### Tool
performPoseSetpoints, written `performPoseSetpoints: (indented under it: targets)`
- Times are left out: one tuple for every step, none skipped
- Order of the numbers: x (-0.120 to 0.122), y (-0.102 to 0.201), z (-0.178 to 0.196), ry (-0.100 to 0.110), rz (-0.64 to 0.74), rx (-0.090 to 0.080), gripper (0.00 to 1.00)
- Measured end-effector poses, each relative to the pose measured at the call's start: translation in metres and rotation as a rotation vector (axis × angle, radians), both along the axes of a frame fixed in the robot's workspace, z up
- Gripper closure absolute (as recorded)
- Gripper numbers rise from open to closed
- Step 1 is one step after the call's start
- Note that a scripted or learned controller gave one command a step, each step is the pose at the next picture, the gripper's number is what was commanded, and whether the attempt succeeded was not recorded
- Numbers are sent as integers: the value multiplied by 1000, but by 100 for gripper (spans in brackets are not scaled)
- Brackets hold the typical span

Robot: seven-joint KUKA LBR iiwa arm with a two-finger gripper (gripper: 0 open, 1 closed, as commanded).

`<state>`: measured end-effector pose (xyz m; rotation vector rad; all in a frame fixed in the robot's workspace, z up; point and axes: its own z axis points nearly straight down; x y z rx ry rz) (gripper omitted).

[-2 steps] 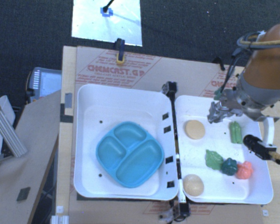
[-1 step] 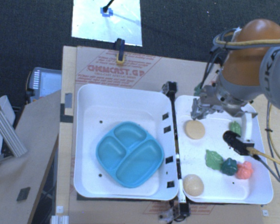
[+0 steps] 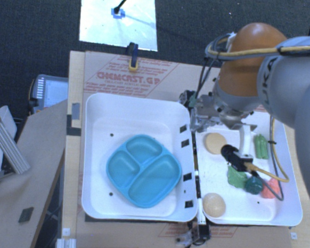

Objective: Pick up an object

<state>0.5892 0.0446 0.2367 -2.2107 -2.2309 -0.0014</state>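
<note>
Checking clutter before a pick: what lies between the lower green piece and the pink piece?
A teal piece, close against the green piece, with the pink piece on its other side; the camera view shows it.

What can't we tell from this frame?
Camera view:
- Right bin: its far end is covered by the arm, so anything lying there is unseen.
- Green lump: its upper edge is covered by robot hardware, so its full shape is unclear.
- Pink object: it is partly behind the teal object and a yellow cable, and too small to identify.
</note>
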Motion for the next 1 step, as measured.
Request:
performPoseSetpoints:
  targets:
    - [-6,49,-19,1,0,0,100]
